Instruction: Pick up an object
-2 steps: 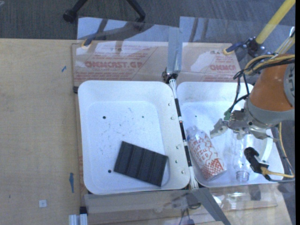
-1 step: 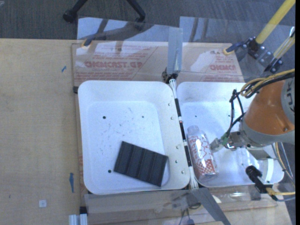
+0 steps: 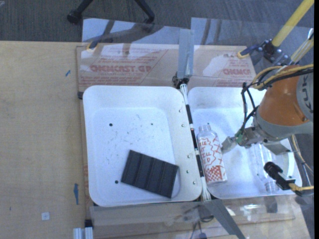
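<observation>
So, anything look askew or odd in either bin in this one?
Nothing damaged or spilled. The red-and-white bottle lies on its side against the right bin's left wall, and the dark ribbed panel sits skewed in the left bin, whose floor shows scattered dark specks.

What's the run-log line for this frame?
end effector: over right bin, beside bottle | bottle: lying in right bin | dark ridged block: left bin

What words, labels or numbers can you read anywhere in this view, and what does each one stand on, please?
Red lettering on the left clear panel behind the bins: reads roughly "QUIKCAST", too blurred to confirm.
Red lettering on the right clear panel: too blurred and glared to read.
Red and white label on the bottle in the right bin: pattern visible, text too small to read.
</observation>
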You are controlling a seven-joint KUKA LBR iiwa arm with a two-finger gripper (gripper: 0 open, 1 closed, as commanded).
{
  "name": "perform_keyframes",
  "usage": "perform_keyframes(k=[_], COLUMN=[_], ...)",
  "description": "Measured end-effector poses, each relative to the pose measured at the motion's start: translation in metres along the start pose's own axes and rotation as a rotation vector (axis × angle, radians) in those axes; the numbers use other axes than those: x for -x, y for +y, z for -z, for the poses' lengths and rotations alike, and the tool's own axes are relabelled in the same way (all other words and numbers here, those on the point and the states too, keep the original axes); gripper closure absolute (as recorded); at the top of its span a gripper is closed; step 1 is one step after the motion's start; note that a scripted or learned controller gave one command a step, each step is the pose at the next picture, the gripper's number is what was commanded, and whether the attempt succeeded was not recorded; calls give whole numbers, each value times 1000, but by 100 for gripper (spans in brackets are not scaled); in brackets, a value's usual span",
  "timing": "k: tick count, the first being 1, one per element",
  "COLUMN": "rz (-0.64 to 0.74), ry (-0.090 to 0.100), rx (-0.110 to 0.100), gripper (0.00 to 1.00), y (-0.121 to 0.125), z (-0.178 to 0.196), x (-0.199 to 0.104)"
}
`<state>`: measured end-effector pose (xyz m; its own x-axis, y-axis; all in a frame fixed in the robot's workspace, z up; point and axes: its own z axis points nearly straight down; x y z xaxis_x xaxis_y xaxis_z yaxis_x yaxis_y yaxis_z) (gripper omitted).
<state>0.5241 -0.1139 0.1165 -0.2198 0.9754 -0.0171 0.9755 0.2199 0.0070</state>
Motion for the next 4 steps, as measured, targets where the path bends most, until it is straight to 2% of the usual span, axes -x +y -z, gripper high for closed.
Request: perform_keyframes(k=[1,2,3,4], rz=[209,121,-5,-88], ry=[-3,13,14,-5], rx=[3,-3,-4,10], gripper=[0,0,0,0], y=[26,-14,49,-11], z=[-26,12,-7,-13], x=[10,-7,-1,-5])
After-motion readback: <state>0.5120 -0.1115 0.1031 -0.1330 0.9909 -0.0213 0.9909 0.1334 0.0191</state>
